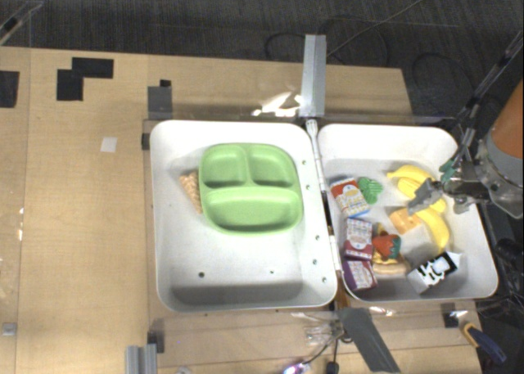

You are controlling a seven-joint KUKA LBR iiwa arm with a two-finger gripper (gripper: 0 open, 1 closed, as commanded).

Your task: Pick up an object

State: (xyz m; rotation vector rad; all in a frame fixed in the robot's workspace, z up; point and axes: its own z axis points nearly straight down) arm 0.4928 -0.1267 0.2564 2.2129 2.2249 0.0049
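A: Wooden bench [74,200] on dark carpet, two white bins side by side.

B: The gripper [431,195]?

A: Low by the right bin's [483,282] right edge, at the yellow banana [427,205]; I can't tell its spread.

B: Step?

A: Reaching, I'd judge. Next: close, lift. The green plate [248,186] fills the left bin's [237,286] far half.

Glossy green plastic plate [248,187], smooth white plastic bins [237,290], matt wooden bench [74,225], shiny yellow banana [435,225]
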